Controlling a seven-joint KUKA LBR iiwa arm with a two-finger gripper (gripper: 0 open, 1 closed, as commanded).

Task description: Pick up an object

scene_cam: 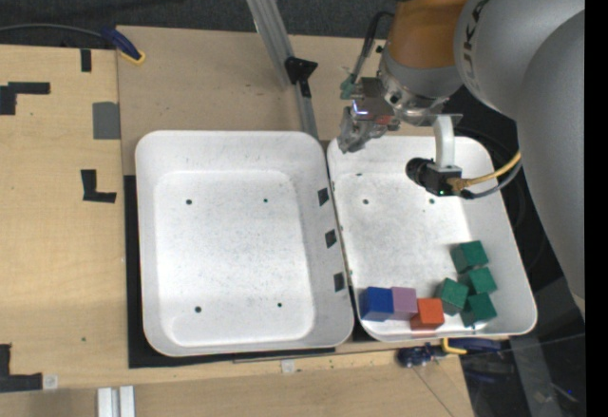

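Camera view: gripper [353,135] sits over the far edge of the right bin [399,206], near that bin's far-left corner, right by the seam with the left bin [228,235]. Cannot tell how the jaws stand; the tips blur into the bin rim at this angle. Nothing visible between them.

Arm [513,35] comes in from the right, orange band [437,2] above the wrist, cables looped over the top. A small black fitting with a green light [435,176] hangs over the right bin's far half, on a white bracket.

Objects all sit at the near end of the right bin, well apart from the gripper:
- blue block [377,301], near-left, against the near wall
- lilac block [404,300], touching the blue one
- orange block [429,312], just beside the lilac
- green blocks [471,282], a cluster of roughly four along the right wall, down to the near-right corner

Left bin: white floor, a few small dark dots.

A slanted metal rail [271,16] crosses the bench behind the bins, with a black clip near its lower end. Black tape marks [28,94] on the bench [57,244] at left.
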